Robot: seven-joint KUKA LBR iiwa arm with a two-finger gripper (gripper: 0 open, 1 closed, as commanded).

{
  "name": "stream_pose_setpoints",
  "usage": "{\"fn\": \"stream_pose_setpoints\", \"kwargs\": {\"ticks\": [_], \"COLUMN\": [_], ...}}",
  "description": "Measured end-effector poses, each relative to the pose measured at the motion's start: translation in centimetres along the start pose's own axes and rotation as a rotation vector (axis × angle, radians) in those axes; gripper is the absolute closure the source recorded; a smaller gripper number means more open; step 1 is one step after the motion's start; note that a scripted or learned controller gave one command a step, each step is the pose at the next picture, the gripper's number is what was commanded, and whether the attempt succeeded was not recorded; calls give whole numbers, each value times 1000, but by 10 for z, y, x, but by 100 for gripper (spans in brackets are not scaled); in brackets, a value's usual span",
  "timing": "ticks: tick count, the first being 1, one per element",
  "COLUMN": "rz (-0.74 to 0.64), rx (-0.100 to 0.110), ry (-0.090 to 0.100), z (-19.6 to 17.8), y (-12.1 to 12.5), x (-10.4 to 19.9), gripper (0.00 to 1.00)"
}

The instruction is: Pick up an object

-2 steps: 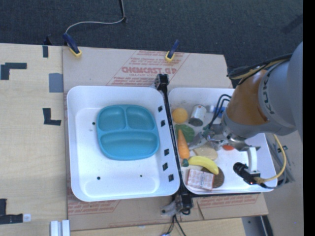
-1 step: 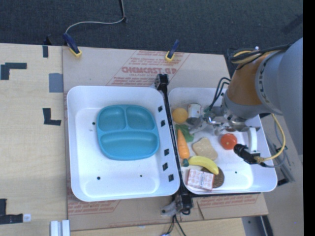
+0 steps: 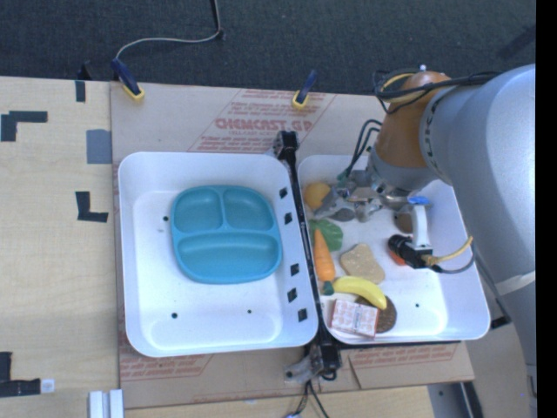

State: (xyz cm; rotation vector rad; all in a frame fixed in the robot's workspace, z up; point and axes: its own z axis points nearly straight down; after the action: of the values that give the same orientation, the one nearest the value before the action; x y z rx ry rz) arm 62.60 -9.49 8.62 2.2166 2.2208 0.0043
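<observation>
**Grey arm low over the right bin, nothing lifted yet**

Grey and very large in the view, the arm (image 3: pixel 487 146) reaches in from the right, and its orange band sits just above the wrist. Below it are two white bins side by side. The left bin (image 3: pixel 144 320) holds a blue divided plate (image 3: pixel 226 233). The right bin (image 3: pixel 452 307) holds the small objects: a slice of bread (image 3: pixel 362 263), a banana (image 3: pixel 361 290), a carrot (image 3: pixel 323 257), a red and white box (image 3: pixel 354 318), and a yellow piece (image 3: pixel 316 193) at the upper left corner.

The gripper (image 3: pixel 348 200) is low in the right bin, just beside the yellow piece and above a green piece (image 3: pixel 329 233). I cannot tell how its fingers stand, and no object is visibly between them.

In my judgement the step is the approach to a grasp. The next move calls for closing on one near object and then lifting straight up, away from the bin wall.
</observation>
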Motion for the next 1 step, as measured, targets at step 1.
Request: {"fn": "stream_pose_setpoints", "kwargs": {"ticks": [1], "rz": [-5], "rx": [59], "ry": [8], "z": [2], "y": [34], "x": [-2], "gripper": [0]}}
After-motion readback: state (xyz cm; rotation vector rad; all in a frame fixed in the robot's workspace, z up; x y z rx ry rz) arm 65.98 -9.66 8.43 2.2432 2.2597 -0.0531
